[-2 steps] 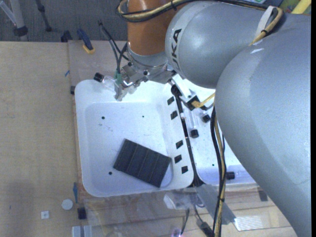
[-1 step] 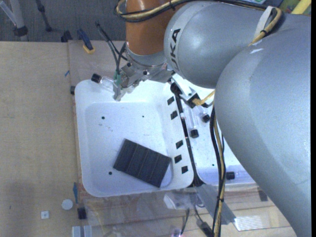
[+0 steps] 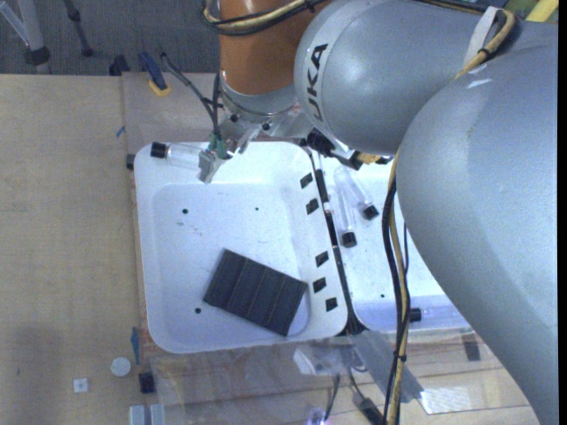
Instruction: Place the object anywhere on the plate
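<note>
In the camera view, you have the gripper over the back left corner of the left bin, just inside the back rim. Its tip is small and partly lost against the white wall, so you cannot tell whether it is open or closed, nor whether anything sits in it. A faint greenish patch shows at the tip, too blurred to name.

The dark ribbed plate lies flat on the floor of the left bin, near its front edge and toward its front right corner, turned at a slant to the bin's sides. It is well apart from the gripper. Which thing is the object to be placed you cannot make out.

A clear tube with a black cap rests on the back left rim of the left bin, just beside the gripper. Two more clear tubes with black ends lie in the right bin, near the edge it shares with the left one. A row of black tabs runs along that shared edge.
</note>
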`<state>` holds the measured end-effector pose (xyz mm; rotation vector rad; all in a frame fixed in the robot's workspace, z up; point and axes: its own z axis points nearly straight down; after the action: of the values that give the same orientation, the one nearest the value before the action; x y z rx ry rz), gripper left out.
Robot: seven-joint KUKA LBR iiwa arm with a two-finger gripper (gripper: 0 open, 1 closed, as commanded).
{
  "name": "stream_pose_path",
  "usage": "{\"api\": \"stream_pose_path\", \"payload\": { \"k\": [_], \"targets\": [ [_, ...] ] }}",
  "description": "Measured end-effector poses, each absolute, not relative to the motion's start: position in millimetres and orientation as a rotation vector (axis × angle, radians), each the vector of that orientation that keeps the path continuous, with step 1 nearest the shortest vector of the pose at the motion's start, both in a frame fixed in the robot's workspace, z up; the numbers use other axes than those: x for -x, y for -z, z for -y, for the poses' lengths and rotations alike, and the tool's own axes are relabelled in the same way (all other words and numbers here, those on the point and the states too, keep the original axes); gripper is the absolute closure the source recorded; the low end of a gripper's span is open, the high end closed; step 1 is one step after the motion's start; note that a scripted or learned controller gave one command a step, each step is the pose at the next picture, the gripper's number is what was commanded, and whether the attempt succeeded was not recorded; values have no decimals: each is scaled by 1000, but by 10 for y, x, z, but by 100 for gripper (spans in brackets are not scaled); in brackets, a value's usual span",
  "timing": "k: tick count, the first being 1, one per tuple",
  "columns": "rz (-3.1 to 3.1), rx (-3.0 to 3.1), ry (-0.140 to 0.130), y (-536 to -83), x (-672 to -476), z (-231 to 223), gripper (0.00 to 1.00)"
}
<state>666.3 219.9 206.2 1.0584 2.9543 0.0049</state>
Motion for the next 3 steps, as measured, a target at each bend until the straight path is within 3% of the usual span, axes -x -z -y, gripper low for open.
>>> {"api": "stream_pose_path", "payload": {
  "k": [3],
  "targets": [
    [-2953,-1065,-7,-2449,-6597,-2227,100]
  ]
}}
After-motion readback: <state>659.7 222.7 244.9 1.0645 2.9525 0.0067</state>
